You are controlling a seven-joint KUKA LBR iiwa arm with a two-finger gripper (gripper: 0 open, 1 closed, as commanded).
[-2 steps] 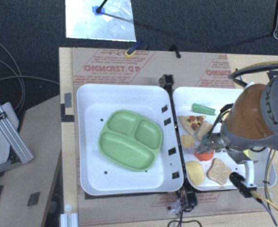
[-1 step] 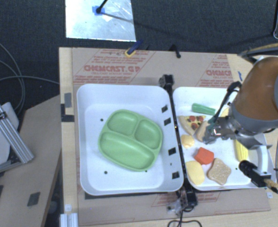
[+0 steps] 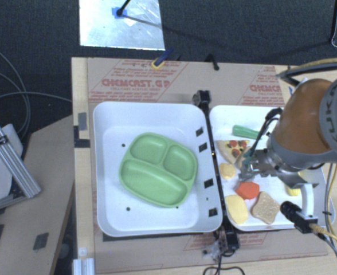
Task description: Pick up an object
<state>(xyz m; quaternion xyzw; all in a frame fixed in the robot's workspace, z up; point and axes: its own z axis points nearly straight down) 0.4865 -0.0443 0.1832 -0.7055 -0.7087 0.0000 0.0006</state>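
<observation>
Arm wrist (image 3: 314, 125) sits highest, over the right bin (image 3: 223, 116). End effector (image 3: 250, 168) hangs just above the red piece (image 3: 248, 190), likely lining up a grab; grip state: cannot tell. Toast (image 3: 266, 208) and yellow piece (image 3: 236, 207) flank the red piece; pizza slice (image 3: 235, 148) lies beyond. Green tray (image 3: 158, 168) occupies the left bin (image 3: 108, 153).

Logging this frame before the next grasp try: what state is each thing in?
green divided plate: flat in left bin, nothing on it
gripper: low over right bin
red piece: lying loose
bread slice: lying flat
pizza slice: lying flat
</observation>
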